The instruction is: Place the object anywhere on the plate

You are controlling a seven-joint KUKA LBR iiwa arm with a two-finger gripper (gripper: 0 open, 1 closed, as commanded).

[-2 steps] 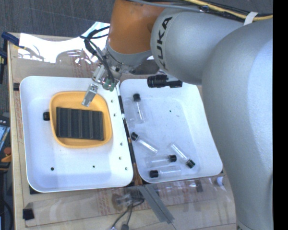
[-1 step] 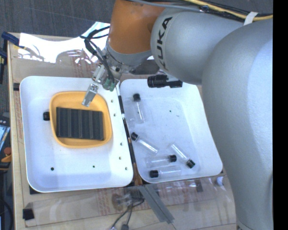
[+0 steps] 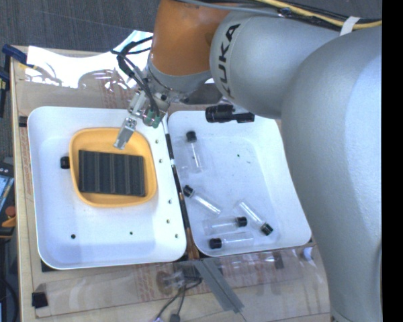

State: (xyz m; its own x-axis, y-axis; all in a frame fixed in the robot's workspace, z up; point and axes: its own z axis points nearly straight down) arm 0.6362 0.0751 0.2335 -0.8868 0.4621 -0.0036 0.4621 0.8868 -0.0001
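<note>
A yellow plate [image 3: 114, 170] with a dark ribbed insert sits in the left bin [image 3: 50, 220], just below and left of the gripper [image 3: 125, 138], which hangs over the plate's top edge. Whether the jaws are apart or together I cannot tell from here, and I see no tube between them. Right of the gripper, in the right bin [image 3: 282, 180], lie the clear black-capped tubes [image 3: 193, 149], several of them scattered and none on the plate. So I judge the task barely begun: one tube has yet to be picked and set down on the plate. The bins rest on a wooden bench [image 3: 121, 284], with dark floor beyond.
</note>
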